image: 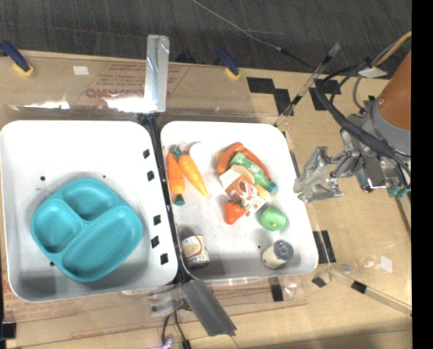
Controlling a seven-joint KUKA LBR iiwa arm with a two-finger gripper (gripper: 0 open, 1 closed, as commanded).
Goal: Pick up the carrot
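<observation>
Two orange carrots lie side by side at the left end of the right bin (292, 162): one carrot (191, 170) slants toward the bin's middle, the other carrot (175, 178) lies along the left wall. My gripper (314, 180) hangs outside the right bin, just past its right rim, at the end of the arm coming in from the right. Its metal fingers (324, 190) point left with a gap between them and nothing in it.
The right bin also holds a hot dog (234, 155), a small carton (245, 191), a red strawberry (233, 211), a green apple (273, 218), a can (194, 250) and a small jar (280, 252). A teal divided plate (85, 227) lies in the left bin (27, 144).
</observation>
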